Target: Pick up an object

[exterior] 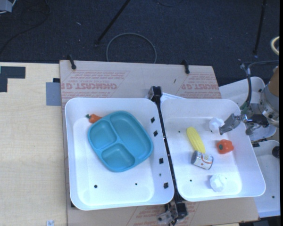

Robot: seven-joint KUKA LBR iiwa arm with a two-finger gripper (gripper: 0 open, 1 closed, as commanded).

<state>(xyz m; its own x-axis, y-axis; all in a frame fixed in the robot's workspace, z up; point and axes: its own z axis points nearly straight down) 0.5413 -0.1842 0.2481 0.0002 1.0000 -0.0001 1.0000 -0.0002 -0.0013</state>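
Observation:
In the right bin [245, 185] lie a yellow corn cob [195, 139], a small silver can [202, 160], an orange-red toy pepper [224, 146] and two white lumps [215, 124] [217, 182]. My gripper [239, 125] hangs over the bin's upper right part, just above and to the right of the pepper and right of the upper white lump. Its fingers [228, 125] stand apart with nothing between them.
The left bin [80, 182] holds a blue divided plate [120, 141] and a small orange carrot-like piece [93, 118] at its upper left. A black divider [163, 149] runs between the bins. Cardboard lies under both; a wooden bench top stretches to the left.

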